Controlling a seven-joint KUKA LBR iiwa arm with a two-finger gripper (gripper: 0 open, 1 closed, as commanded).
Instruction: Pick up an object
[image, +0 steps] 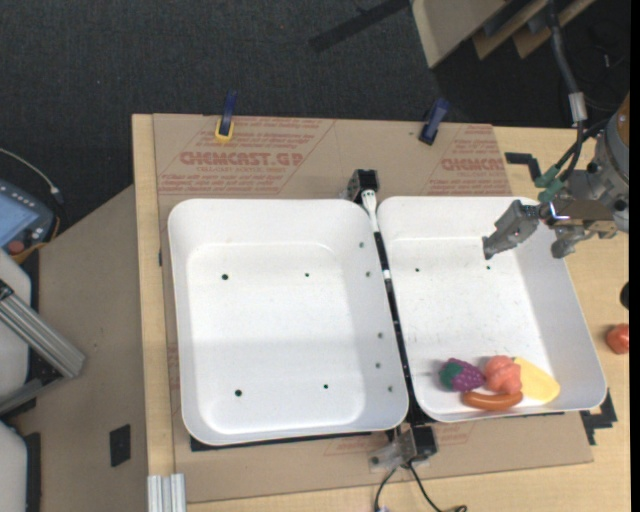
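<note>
Grey two-finger gripper (528, 232) hangs over the far side of the right shallow white plastic bin (450, 300), fingers spread apart, nothing between them. Targets sit clustered in that bin's near corner, well apart from it: purple toy grape bunch (461, 375), orange-red lumpy toy (503, 373), yellow flat piece (540, 383), red-orange sausage-shaped toy (491, 400). Risk: they touch, so closing could nudge neighbours or slip off against the bin wall.

There are two white bins (200, 300), one purple bunch of grapes (462, 375), one orange-red toy (504, 373), one yellow piece (540, 384), one red sausage shape (491, 400), two blue clamps (227, 115) and one gripper (527, 235).
</note>
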